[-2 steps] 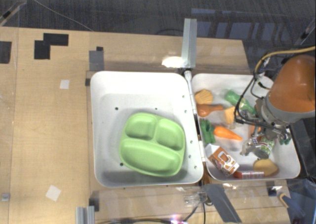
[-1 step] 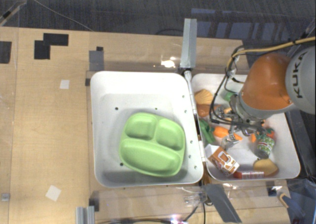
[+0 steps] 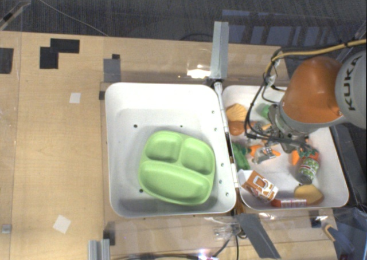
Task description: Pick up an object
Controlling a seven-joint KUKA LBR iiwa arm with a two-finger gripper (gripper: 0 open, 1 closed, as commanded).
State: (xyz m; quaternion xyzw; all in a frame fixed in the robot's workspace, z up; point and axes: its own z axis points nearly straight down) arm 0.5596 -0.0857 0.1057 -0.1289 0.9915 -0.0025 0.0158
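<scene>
The arm's orange band [image 3: 312, 90] hangs over the middle of the right bin [image 3: 339, 180], and it hides most of my gripper [image 3: 273, 141], which points down into the bin's clutter. Around the gripper lie a brown bun [image 3: 236, 114] at the far left, green pieces [image 3: 241, 156] by the left wall and small orange pieces [image 3: 269, 151] just below it. Nearer the front are an orange and white carton [image 3: 259, 185], a small bottle with a green label [image 3: 308, 167], a tan potato-like lump [image 3: 309, 194] and a red pen [image 3: 288, 202]. I see nothing held.
The left bin [image 3: 120, 138] holds a light green divided plate [image 3: 176, 167]. A metal post [image 3: 219, 50] stands behind the wall between the bins. Cables [image 3: 269, 78] loop from the arm over the right bin's back. Wooden bench [image 3: 51, 156] spreads to the left.
</scene>
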